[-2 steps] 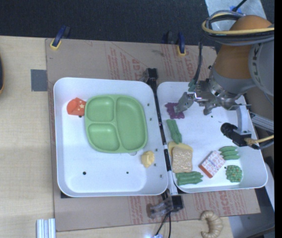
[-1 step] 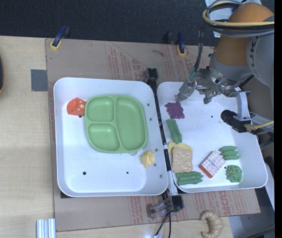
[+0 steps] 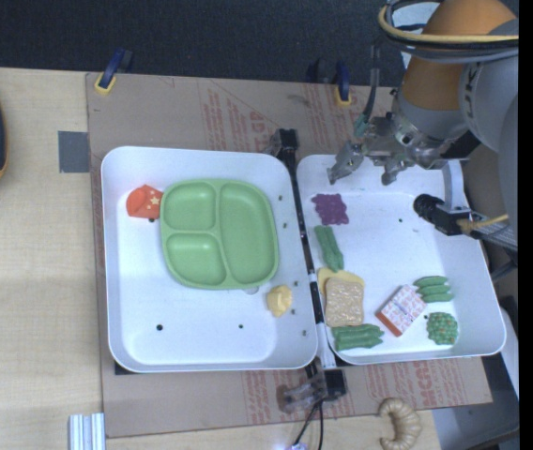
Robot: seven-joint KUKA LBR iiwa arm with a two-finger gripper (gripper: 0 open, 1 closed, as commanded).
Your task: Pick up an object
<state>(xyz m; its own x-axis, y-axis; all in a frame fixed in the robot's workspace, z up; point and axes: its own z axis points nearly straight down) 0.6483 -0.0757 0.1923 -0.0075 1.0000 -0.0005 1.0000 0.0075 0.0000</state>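
The two white bins sit side by side: the left bin [image 3: 135, 336] holds a green divided plate [image 3: 220, 232], a red toy piece [image 3: 143, 202] at the plate's far left, and a small yellow lump [image 3: 280, 299] near the bin's right wall. The right bin [image 3: 454, 251] holds the likely candidates, all toy food. Largest is the tan cracker [image 3: 344, 301], lying flat on a yellow slice; it looks stiff and light, best taken across its short sides. The long green pod [image 3: 328, 247] lies just beside the bin's left wall, its long axis running far to near with a slight lean right; it looks firm, smooth and light, so a pinch across its narrow width at the middle should suit. The purple cluster [image 3: 330, 208] sits at the far left of this bin, nearest the gripper [image 3: 368, 165]; bumpy, probably hard plastic, with no clear long axis. A red and white packet [image 3: 402, 308], green beans [image 3: 357, 337] and a green floret [image 3: 442, 327] lie along the near side. The gripper hangs over the bin's far edge, its fingers spread apart and holding nothing.
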